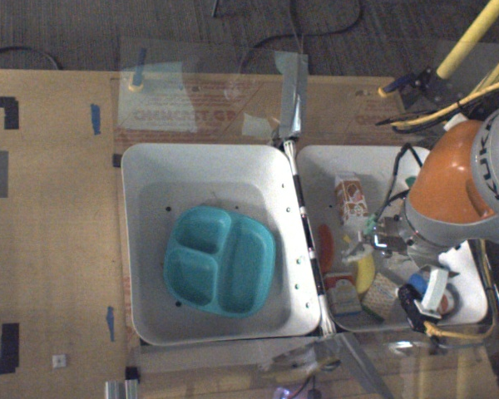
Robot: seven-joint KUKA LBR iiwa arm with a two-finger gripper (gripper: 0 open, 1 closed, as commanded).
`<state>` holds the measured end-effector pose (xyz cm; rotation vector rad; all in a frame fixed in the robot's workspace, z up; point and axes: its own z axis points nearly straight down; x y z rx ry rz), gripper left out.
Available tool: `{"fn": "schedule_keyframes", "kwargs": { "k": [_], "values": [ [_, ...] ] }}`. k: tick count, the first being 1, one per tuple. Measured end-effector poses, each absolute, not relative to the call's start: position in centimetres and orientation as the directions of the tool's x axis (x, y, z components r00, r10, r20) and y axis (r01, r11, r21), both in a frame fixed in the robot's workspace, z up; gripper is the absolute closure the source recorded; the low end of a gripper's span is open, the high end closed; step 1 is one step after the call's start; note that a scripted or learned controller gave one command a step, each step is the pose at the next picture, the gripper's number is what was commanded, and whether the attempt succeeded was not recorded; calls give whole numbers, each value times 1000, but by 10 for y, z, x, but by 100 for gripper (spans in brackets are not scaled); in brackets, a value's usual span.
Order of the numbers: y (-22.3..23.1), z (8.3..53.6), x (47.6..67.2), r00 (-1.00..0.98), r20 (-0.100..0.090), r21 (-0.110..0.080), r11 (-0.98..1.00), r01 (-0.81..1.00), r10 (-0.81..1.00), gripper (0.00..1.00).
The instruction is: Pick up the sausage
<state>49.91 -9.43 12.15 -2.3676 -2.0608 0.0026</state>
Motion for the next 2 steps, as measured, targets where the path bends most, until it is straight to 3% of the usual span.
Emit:
{"fn": "schedule_keyframes", "kwargs": {
  "k": [1,2],
  "values": [
    [-61,183,502,193,0,-2,-193,981,981,0],
    [-116,123,601,581,4,8,-581,814,814,0]
  ]
}}
